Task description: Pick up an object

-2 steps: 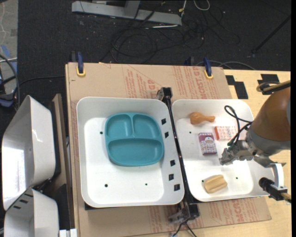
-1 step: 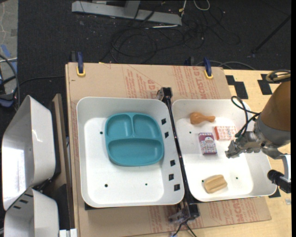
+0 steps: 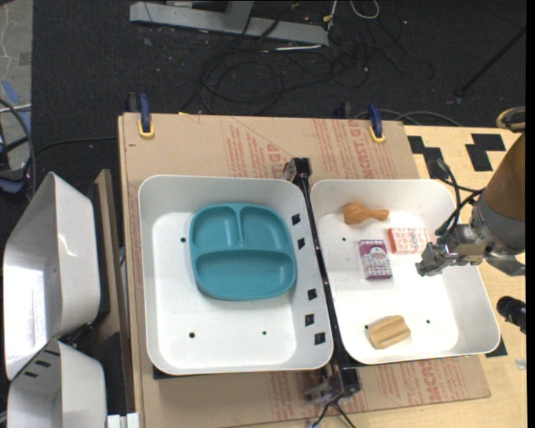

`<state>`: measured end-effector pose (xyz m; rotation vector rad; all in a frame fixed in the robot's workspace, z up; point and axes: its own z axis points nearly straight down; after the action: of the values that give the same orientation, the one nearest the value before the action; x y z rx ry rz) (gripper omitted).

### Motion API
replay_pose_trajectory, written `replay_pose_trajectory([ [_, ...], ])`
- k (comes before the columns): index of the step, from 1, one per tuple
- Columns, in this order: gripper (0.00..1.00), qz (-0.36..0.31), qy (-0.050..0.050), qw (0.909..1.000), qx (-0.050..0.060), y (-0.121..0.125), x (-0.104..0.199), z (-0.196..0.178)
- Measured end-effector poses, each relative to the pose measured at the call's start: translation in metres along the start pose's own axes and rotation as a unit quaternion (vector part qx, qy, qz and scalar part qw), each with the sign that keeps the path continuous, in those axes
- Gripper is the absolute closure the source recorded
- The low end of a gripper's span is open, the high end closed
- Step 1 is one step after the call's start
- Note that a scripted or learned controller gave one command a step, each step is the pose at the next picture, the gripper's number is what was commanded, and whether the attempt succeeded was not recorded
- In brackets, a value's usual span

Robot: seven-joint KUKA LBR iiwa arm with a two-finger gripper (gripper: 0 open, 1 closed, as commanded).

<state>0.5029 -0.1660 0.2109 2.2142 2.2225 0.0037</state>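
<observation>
Your surface (image 3: 217,142) is a brown cardboard sheet printed with red lettering, pinned at its far edge by two clamps with yellow and blue handles, one at the left (image 3: 145,117) and one toward the right (image 3: 374,124). Around it you see dark carpeted floor (image 3: 84,58) strewn with black cables (image 3: 242,71), and a grey metal bar (image 3: 230,23) lying at the top. To your left stand white plastic tubs (image 3: 46,259), stacked off the surface.

The left bin (image 3: 167,334) carries a teal divided plate (image 3: 242,251), set slightly toward its far half. The right bin (image 3: 468,334) holds four things, all apart from one another: an orange-tan drumstick-shaped toy (image 3: 364,214) near the far wall, a small purple box (image 3: 375,259) in the middle, a red and white box (image 3: 406,240) just beside it to the right, and a tan bread-like block (image 3: 389,332) near the front wall.

The arm (image 3: 508,209) reaches in from the right, and the hand (image 3: 430,265) sits low over the right bin, just right of the red and white box and below it. You cannot tell from here whether the hand is apart or together, and nothing visibly sits in it.
</observation>
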Motion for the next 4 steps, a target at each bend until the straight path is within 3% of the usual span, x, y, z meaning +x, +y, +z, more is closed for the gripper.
replay_pose_trajectory([
  [1,1.0,0.0,0.0,1.0,-0.001,0.002,0.0,-0.052],
  [4,1.0,-0.003,0.001,1.0,0.002,0.045,0.152,-0.025],
])
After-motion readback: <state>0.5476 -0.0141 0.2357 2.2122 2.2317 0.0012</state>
